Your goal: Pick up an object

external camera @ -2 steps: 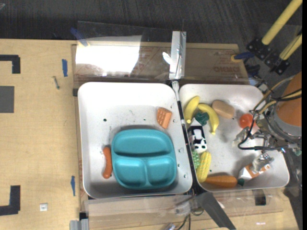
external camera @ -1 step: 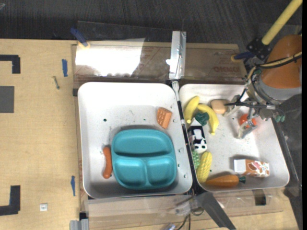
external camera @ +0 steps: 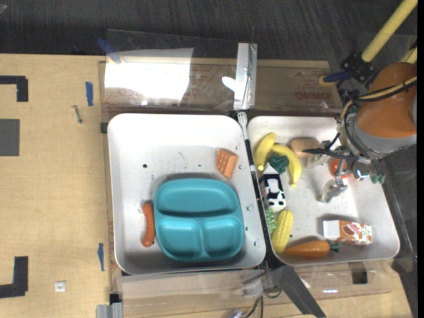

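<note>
The right bin [external camera: 371, 207] holds several toy foods. Two yellow bananas [external camera: 273, 152] lie at its upper left, with a black-and-white cow toy [external camera: 272, 192] just below them. A corn cob [external camera: 283, 226] and an orange carrot [external camera: 307, 248] lie along the front. An orange juice carton [external camera: 347, 231] sits front right, and a tan rounded piece [external camera: 303, 144] lies near the back wall. My gripper [external camera: 333, 189] hangs low over the bare middle-right floor of this bin, above the carton and right of the bananas. Nothing shows in its grasp.
The left bin [external camera: 132, 151] carries a teal divided plate [external camera: 197, 218], an orange sausage [external camera: 148, 224] at its left and an orange wedge [external camera: 226, 161] at its upper right. The arm's orange band [external camera: 391, 111] looms over the right bin's back right corner. A clear plastic sheet [external camera: 172, 78] lies behind the bins.
</note>
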`<state>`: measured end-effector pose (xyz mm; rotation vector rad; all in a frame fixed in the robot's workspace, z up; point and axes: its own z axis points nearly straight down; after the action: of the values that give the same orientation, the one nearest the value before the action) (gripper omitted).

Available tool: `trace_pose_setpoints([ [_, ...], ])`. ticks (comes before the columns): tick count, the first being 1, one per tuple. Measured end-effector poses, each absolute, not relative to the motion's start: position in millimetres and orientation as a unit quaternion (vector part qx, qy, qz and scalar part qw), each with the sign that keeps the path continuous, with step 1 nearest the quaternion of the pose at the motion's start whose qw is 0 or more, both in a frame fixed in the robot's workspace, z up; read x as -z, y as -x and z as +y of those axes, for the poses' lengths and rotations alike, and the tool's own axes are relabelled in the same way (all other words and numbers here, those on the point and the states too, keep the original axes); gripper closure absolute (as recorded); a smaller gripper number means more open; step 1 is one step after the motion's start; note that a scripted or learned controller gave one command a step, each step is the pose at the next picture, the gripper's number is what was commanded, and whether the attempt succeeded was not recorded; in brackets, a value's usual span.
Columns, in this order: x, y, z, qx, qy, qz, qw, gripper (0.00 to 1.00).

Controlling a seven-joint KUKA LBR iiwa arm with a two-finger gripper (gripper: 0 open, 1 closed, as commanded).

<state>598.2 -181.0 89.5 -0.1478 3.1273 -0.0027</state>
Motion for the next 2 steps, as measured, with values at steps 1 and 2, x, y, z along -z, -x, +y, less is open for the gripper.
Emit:
trace_pose_setpoints([
  [1, -103.7, -602.8, -180.0, 0.0025, 0.048, 0.999, 0.013, 1.00],
  [2, -205.3, -664.9, -192.9, 0.0025, 0.103, 0.995, 0.009, 1.00],
])
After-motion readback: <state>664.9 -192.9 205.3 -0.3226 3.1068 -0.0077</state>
